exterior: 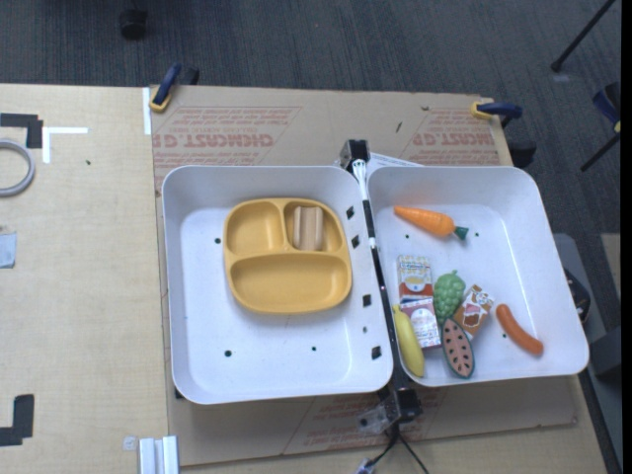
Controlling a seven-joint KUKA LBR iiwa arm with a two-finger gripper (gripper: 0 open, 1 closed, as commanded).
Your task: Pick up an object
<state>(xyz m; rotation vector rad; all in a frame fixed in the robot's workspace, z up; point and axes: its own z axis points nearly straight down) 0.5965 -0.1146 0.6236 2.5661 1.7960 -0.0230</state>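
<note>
The right bin [528,215] holds several toy foods. An orange carrot [428,221] lies near its back. A small carton [415,275] and a second packet [425,324] sit in the middle, beside a green bunch of grapes [449,292]. A yellow banana [409,342] and a watermelon slice [457,348] lie along the front wall. A small brown-and-white piece [475,310] and an orange sausage [518,330] rest to the right. In the left bin [197,344] stands a yellow divided plate [286,275] with a tan wooden block [308,228] in its back right compartment.
Both bins sit on a cardboard sheet [257,136] clamped to the bench with blue-and-yellow clamps [166,85]. A clip [355,154] joins the bins at the back. Dark carpet lies beyond the bench. Black tape marks and a ring [12,166] are at the far left.
</note>
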